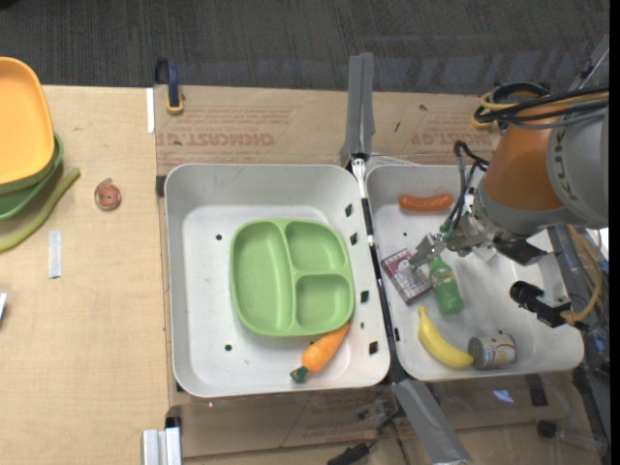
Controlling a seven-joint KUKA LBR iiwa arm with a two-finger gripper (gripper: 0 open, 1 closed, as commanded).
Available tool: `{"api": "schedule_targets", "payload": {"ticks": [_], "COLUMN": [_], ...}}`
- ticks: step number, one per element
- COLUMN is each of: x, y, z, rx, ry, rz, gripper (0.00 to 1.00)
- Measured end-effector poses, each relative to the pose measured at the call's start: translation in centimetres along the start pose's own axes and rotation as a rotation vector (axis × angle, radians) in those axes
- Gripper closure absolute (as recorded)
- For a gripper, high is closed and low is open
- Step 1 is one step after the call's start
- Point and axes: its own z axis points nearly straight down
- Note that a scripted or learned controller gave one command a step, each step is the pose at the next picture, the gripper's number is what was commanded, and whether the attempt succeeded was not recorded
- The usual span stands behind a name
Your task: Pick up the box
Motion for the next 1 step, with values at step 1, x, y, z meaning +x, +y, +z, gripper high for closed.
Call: {"api": "schedule_targets", "payload": {"ticks": [1], "x": [-10.63], "y": [-2.05], "z": [1.45], "rx": [0.013], "ry": [0.009], "rz": [0.048], "gripper": [0.0]}}
